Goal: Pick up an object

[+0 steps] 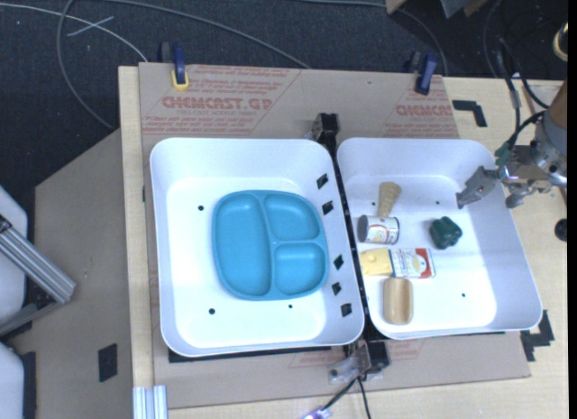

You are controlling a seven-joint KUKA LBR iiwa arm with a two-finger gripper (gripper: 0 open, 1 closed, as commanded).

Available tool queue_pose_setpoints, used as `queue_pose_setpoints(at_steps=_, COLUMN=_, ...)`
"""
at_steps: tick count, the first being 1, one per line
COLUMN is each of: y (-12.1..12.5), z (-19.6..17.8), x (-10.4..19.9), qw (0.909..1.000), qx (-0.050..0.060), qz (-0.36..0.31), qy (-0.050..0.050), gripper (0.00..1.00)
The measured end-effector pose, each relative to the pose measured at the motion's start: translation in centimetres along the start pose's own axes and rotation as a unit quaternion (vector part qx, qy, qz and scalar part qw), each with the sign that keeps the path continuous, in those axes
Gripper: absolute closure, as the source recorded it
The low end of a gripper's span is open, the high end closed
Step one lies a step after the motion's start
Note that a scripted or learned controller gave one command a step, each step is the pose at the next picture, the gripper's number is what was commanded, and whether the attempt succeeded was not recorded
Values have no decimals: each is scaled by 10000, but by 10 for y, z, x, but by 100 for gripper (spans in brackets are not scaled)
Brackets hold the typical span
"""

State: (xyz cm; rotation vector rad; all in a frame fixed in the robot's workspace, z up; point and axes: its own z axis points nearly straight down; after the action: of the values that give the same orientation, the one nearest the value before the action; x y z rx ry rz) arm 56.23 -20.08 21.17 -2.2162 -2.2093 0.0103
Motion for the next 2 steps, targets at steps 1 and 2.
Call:
queue_pose_setpoints(at_steps=1, y=3, z=-7, x=0, qw=10000, qx=-62, qz=-17, qy=-16, gripper=0)
queue_pose_setpoints(at_steps=2, y=2, z=36, x=-1, qw=10000, qx=-40, qz=-16, qy=-9, gripper=0)
